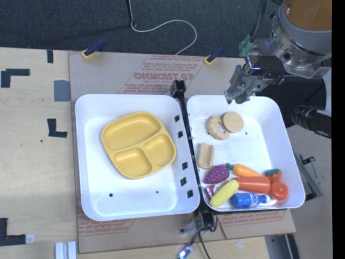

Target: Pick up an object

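Observation:
My gripper (237, 93) hangs over the far edge of the right bin (280, 124), above and slightly right of two round tan cookies (225, 124). Nothing shows between its fingers. Below the cookies lies a tan bread slice (205, 155). Along the bin's near side sit purple grapes (216, 174), a yellow corn cob (224, 192), an orange carrot (246, 171), a red-orange sausage (252, 184), a blue and white tube (249, 200) and a red tomato (278, 190).
The left bin (89, 144) holds a yellow divided plate (138, 143). A black divider with clips (185, 139) runs between the bins. A white cable (161, 28) loops behind them, with yellow and blue clamps (93, 48) on the cardboard.

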You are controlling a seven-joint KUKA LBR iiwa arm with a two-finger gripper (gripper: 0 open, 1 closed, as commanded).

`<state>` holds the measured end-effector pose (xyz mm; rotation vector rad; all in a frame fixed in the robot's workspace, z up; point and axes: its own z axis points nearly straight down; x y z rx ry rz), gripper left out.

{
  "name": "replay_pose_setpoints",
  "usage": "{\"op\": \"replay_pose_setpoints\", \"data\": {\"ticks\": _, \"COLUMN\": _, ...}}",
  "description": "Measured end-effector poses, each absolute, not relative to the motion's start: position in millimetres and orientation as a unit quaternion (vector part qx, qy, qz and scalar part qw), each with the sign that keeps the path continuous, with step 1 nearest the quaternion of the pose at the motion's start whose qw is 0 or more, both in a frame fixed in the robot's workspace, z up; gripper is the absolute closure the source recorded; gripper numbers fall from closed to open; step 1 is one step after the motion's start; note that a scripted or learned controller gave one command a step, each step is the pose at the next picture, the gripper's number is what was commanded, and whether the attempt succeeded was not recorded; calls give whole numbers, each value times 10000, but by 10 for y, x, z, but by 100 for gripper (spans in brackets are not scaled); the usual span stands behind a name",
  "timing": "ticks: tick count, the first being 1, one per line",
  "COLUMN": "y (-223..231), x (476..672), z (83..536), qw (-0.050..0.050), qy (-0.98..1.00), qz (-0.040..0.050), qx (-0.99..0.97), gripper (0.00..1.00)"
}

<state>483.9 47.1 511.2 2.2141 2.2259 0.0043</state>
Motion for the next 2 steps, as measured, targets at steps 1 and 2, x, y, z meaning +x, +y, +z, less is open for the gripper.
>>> {"op": "replay_pose_setpoints", "data": {"ticks": 1, "y": 297, "x": 4836, "z": 4783, "qw": -7, "qy": 7067, "qz": -19, "qx": 7075, "gripper": 100}}
{"op": "replay_pose_setpoints", "data": {"ticks": 2, "y": 921, "x": 4835, "z": 4849, "qw": -5, "qy": 7098, "qz": 0, "qx": 7044, "gripper": 100}}
